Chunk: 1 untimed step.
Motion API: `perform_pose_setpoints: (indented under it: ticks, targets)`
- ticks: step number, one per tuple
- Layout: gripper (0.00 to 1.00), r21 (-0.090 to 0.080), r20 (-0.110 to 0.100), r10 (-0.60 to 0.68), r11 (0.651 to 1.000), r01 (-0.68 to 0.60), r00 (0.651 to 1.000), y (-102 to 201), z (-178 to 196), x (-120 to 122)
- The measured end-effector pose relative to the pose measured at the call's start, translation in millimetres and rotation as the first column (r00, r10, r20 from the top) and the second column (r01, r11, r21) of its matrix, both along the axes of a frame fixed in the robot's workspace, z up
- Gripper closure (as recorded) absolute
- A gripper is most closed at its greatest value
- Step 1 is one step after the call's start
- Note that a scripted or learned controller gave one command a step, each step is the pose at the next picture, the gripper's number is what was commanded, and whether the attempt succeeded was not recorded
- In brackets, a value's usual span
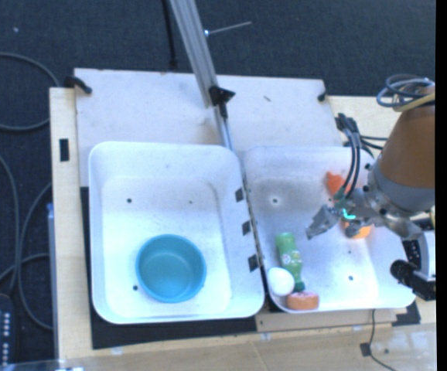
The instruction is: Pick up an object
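Note:
In the right bin [316,159] a green bottle [288,255] lies near the front, with a white ball [280,280] touching its near end. An orange, flat-looking object [304,301] rests at the front rim. A small orange piece [333,182] lies by the cable, and another orange bit [359,231] shows under the wrist. My gripper [325,221] hangs low over the bin's middle right, to the right of and a little behind the bottle. Nothing can be seen held in it. A blue bowl [171,267] stands upright in the left bin [131,168].
A slanted metal pole [196,41] crosses the back board and ends at the divider between the bins. Black cables [353,149] loop off the arm above the right bin's back right. The bench edge runs close in front of both bins.

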<state>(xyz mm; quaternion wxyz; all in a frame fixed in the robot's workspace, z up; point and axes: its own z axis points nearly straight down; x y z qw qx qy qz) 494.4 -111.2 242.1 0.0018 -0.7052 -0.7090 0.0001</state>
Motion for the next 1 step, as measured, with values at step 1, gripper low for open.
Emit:
perform_pose_setpoints:
  ticks: [1]
  targets:
    - [0.00, 0.000, 0.002, 0.000, 1.000, 0.000, 1.000, 0.0, 1.1, 0.5]
